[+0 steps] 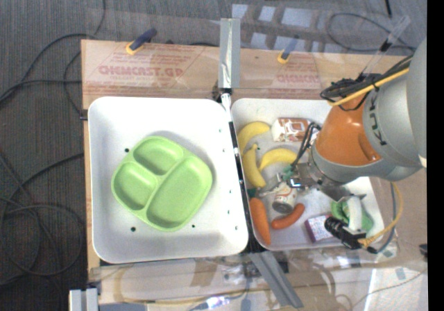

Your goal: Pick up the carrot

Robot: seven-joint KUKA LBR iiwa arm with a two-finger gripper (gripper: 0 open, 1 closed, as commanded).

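Low in the right bin (313, 204): gripper (291, 181), open or closed impossible to tell. Just below it, a red sausage (288, 217). Next to that, on the side toward the other bin, the carrot (259, 219), lying free along the bin wall. Just above, two bananas (251, 137). Well apart, in the left bin (104, 233), a green divided plate (163, 182).

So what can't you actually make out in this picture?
All in the camera view:
- The arm covers much of the right bin, so whatever lies under it is hidden.
- The pale thing next to the carrot sits partly under the gripper, so I can't tell what it is.
- The brown packet has a label too small to read, and the arm hides its right end.
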